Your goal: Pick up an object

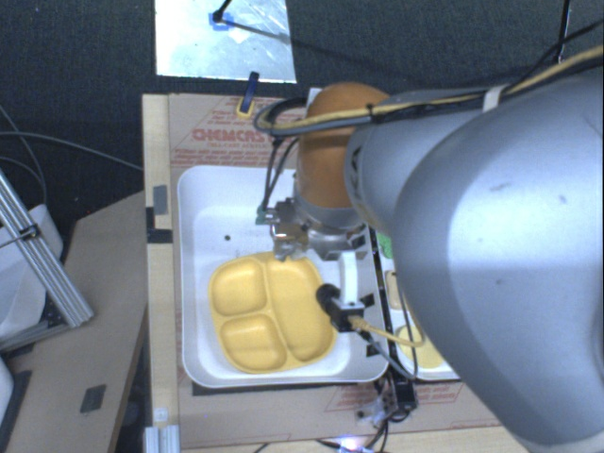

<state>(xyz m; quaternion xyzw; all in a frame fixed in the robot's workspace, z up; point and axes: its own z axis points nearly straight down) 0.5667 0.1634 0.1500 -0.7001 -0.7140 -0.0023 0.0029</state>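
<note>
A yellow divided tray (pixel 269 311) lies in the left white bin (pixel 203 206) on the bench. The gripper (pixel 288 239) hangs over the tray's far edge; whether it is released or clenched cannot be told.

I am looking into a robotics lab cell, not a home. A large grey arm (pixel 472 225) with an orange band reaches over a white bin (pixel 203 253) set on cardboard (pixel 217 140). Loose cables (pixel 57 149) trail over dark floor matting, and an aluminium framing strut (pixel 42 253) stands at left beside the bench (pixel 104 281).
</note>
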